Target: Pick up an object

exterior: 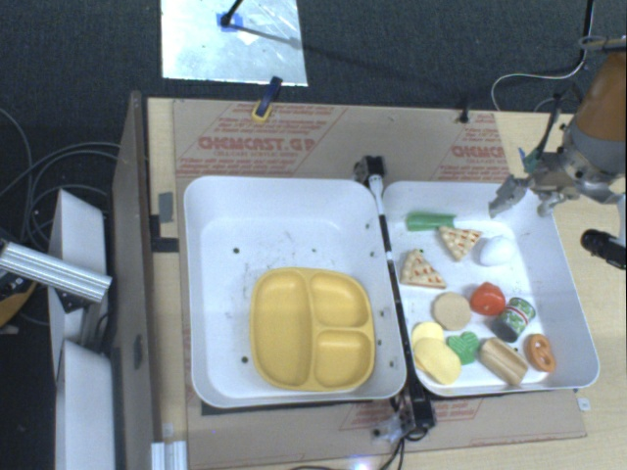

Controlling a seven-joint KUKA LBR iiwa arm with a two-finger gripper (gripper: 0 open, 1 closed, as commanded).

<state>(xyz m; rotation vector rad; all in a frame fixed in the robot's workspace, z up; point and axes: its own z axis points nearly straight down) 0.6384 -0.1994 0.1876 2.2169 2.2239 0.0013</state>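
Two white bins sat side by side on the bench (323, 130), which was covered by a printed cardboard sheet (294, 140). The left bin (220, 213) held a yellow divided plate (312, 328), tilted slightly. A shiny foil-like sheet (233, 25) lay on the dark floor (411, 18) behind the bench, blue tape (228, 21) on it. Black cables (44, 179) looped at the left, near a silver bar (54, 270) and white boxes (83, 360). A yellow-tipped clip (265, 101) sat at the bench's far edge.
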